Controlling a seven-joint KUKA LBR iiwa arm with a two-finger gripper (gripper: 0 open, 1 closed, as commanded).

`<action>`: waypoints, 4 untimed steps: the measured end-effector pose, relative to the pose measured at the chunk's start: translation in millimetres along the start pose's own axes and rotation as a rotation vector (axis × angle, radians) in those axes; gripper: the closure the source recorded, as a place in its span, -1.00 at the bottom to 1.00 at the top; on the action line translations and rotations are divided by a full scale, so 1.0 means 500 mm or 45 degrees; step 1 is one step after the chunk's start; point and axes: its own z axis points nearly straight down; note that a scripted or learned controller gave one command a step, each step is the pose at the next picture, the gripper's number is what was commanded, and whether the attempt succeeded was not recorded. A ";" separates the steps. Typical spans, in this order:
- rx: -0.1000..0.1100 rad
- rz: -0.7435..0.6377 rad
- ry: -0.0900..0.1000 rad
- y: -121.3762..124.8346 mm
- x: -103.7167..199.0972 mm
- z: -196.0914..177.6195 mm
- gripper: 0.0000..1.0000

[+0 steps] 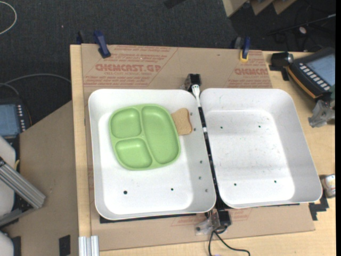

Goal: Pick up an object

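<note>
Two white bins sit side by side on the surface (80, 143) before you. Within the left bin (144, 196), a green divided plate (144, 136) lies toward ten o'clock, and a small tan slab (183, 121), perhaps a piece of bread, touches the plate's edge at two o'clock. The right bin (256, 143) lies at three o'clock from the left one. You cannot tell the state of the jaws.
</note>
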 end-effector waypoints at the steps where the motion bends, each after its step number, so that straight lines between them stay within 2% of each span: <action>1: -0.019 0.002 -0.011 0.040 -0.090 -0.102 1.00; 2: 0.006 0.001 0.003 -0.041 -0.069 0.091 1.00; 3: -0.026 -0.004 -0.012 0.021 -0.094 -0.133 1.00; 4: 0.004 -0.019 0.005 0.017 0.166 0.044 1.00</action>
